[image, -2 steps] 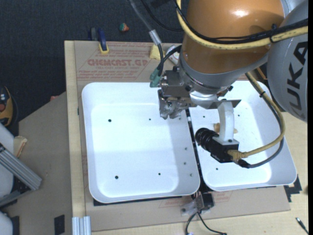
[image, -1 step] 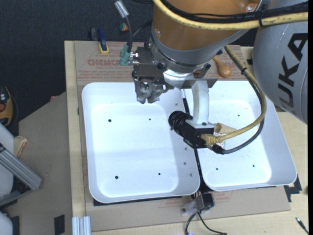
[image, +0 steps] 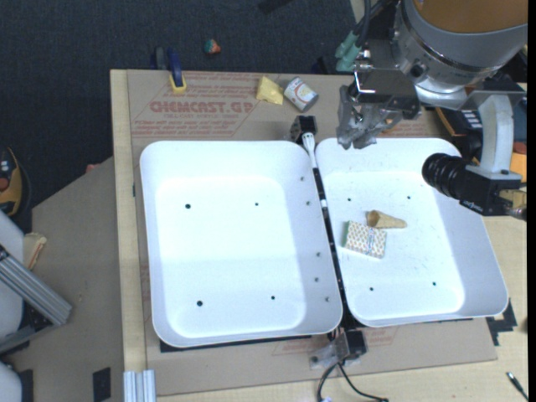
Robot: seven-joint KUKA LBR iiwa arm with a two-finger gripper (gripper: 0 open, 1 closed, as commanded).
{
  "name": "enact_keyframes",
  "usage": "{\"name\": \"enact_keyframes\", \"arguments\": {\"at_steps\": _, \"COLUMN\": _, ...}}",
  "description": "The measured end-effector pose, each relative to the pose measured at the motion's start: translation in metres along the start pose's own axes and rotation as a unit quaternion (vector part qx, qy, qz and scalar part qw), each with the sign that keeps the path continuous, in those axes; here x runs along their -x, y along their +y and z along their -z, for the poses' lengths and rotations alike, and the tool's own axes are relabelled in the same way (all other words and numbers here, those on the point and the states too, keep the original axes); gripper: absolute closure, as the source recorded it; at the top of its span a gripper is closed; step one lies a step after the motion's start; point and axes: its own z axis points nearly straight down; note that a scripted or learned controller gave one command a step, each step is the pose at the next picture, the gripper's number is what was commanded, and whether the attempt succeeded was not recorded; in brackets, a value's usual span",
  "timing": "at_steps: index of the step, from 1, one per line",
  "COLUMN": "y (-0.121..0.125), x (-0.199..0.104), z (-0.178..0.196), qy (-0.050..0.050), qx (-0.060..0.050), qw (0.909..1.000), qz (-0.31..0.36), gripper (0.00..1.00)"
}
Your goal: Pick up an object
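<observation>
In the right bin (image: 469, 283) lie two objects near its middle: a small tan cone-shaped piece (image: 386, 220) and, just below and left of it, a white patterned square packet (image: 366, 240). My gripper (image: 358, 137) hangs above the right bin's far left corner, well clear of both objects. Nothing shows between its fingertips, and their spacing is not readable from this angle.
The left bin (image: 167, 224) sits beside the right one. Behind the bins on the cardboard lie a yellow wedge (image: 270, 91), a small white-grey box (image: 301, 94), a black part (image: 303, 128) and a blue-yellow clamp (image: 176, 71).
</observation>
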Motion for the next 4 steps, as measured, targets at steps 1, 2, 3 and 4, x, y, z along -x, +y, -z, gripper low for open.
{"name": "enact_keyframes", "arguments": {"at_steps": 1, "y": -0.006, "x": -0.11, "z": -0.122, "qy": -0.002, "qx": -0.012, "qw": 0.9999, "qz": 0.011, "gripper": 1.0}}
{"name": "enact_keyframes", "arguments": {"at_steps": 2, "y": -0.001, "x": -0.104, "z": 0.035, "qy": 0.004, "qx": 0.004, "qw": 1.0, "qz": 0.006, "gripper": 1.0}}
{"name": "enact_keyframes", "arguments": {"at_steps": 3, "y": -0.001, "x": 0.004, "z": -0.005, "qy": -0.002, "qx": -0.007, "qw": 1.0, "qz": -0.001, "gripper": 1.0}}
{"name": "enact_keyframes", "arguments": {"at_steps": 4, "y": 0.019, "x": -0.088, "z": -0.105, "qy": -0.002, "qx": -0.011, "qw": 0.9999, "qz": 0.009, "gripper": 1.0}}
